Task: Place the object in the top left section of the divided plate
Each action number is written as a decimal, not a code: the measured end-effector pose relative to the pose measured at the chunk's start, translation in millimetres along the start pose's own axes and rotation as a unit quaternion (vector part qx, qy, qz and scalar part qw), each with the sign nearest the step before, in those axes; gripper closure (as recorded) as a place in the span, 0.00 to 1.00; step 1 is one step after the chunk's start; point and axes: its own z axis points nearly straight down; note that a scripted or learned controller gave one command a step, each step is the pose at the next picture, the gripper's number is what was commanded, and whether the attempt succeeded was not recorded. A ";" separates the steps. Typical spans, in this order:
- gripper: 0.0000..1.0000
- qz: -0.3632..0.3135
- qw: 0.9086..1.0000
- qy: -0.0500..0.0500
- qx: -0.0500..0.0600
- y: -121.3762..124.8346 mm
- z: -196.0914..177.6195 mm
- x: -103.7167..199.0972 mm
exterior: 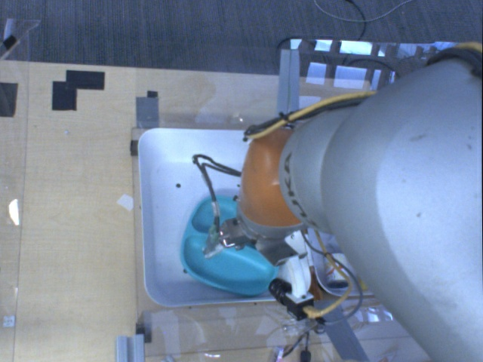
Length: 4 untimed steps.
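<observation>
The arm covers much of the divided plate; the jaws' state cannot be told.

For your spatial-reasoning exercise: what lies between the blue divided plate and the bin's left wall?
In the camera view, only bare white bin floor separates the divided plate from the left wall.

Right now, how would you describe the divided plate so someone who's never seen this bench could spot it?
Find the shallow white bin in the middle of the wooden bench. The divided plate lies in the bin's lower part, partly under the arm's orange band. It is the one bright turquoise thing there, with rounded sunken sections.
</observation>
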 end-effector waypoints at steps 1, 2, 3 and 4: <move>0.00 -0.014 1.000 0.000 -0.002 58.6 -94.0 48.9; 0.00 0.012 1.000 -0.001 -0.006 20.2 -2.6 60.7; 1.00 0.012 1.000 -0.001 -0.008 21.5 -11.3 60.8; 1.00 0.001 1.000 -0.001 -0.001 54.6 -137.3 50.9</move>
